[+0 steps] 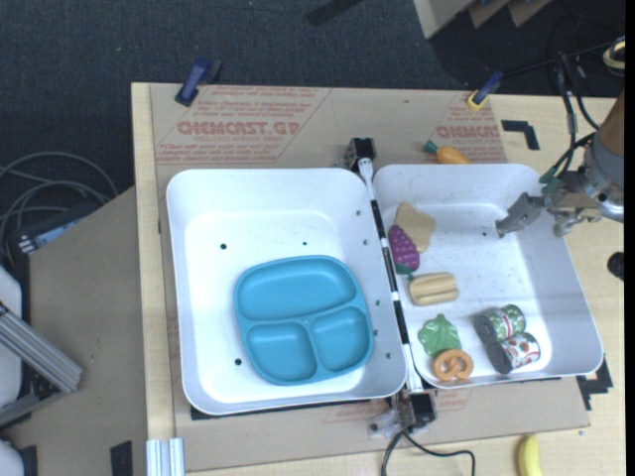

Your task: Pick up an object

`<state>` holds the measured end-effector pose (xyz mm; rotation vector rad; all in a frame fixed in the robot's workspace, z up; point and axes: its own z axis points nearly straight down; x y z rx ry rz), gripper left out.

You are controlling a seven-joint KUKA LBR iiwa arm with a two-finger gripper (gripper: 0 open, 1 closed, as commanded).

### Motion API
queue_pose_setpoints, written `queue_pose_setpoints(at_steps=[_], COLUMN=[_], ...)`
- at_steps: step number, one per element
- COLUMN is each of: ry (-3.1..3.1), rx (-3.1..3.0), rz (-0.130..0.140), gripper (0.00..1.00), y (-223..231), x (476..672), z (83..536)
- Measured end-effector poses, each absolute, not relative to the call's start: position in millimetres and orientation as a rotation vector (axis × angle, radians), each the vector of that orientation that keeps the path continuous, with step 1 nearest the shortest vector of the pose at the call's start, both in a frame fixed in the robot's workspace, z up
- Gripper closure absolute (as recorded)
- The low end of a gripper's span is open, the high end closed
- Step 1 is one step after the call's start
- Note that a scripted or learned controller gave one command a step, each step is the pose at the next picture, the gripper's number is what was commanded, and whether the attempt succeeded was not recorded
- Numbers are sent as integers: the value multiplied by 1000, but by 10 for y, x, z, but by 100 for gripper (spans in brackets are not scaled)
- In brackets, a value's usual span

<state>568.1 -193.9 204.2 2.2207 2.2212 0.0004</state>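
Note:
The right bin holds several toy foods along its left side: a tan bread slice, purple grapes, a beige bun, a green leafy piece and a pretzel. A printed can lies on its side near the front right corner. My gripper hangs over the bin's back right part, well apart from all of them. Its grey fingers are spread, open, with nothing between them.
The left bin holds a blue divided plate. An orange carrot toy lies on the bench behind the right bin. A yellow piece sits at the bench's front edge. Clamps mark the bench's back corners.

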Motion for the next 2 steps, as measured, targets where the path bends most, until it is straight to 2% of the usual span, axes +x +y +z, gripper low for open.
queue_pose_setpoints(at_steps=[1, 2], ry=[2221, 2223], rx=[2222, 2221], rz=[0, 0], gripper=[0, 0], y=[-2068, -1446], x=[5347, 4791], z=[844, 891])
